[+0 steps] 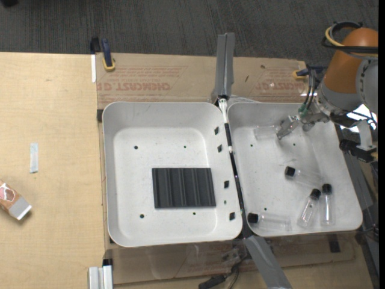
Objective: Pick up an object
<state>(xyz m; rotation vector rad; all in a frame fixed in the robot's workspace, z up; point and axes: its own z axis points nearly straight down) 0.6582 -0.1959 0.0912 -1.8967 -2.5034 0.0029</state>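
Gripper (pixel 287 129): poised over far part of right bin (pixel 346 161), near rear wall, at end of grey arm (pixel 346 71) with orange band, entering from right. State of grasp: cannot tell at this size and angle; nothing visibly carried.

Right bin contents: clear vials with black caps. Three vials (pixel 316 203) clustered near front right corner, lying or tilted close together, possibly touching. One vial (pixel 267 220) lying along front edge, cap toward divider. One small black cap or short vial (pixel 290 172) alone mid-bin. Faint clear item (pixel 263 132) just beside gripper, outline too weak to identify; likeliest target by nearness.

Left bin (pixel 120 125): black ribbed block (pixel 183 187) lying flat, centre-front. Well apart from gripper.

Bench, left of bins: small wrapped item (pixel 13 201) and pale strip (pixel 33 158), outside reach of task.

Risks, as judged:
- Clear vials hard to locate against white floor; likely missed closure on air.
- Round bodies prone to rolling or squirting out under an off-centre pinch.
- Descent close to rear wall may clip rim.
- Clustered vials may be nudged apart, or two caught at once.
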